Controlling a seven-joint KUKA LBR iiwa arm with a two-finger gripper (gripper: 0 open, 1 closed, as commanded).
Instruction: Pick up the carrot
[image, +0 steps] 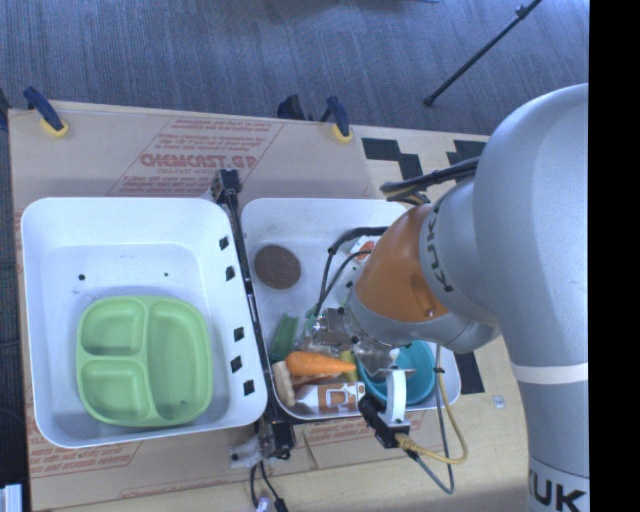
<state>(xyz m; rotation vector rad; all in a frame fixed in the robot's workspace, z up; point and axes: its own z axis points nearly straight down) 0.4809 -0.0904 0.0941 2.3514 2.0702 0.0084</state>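
grey arm (520, 250) hangs low over the right bin (300, 215), pincer (350, 350) beside the carrot (320, 364) lying near the front wall, apparently lined up for a grab; its state cannot be told.

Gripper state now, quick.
Gripper: cannot be told; it sits low over the carrot in the right bin.

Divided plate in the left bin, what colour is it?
Light green plate, clearest in the camera view.
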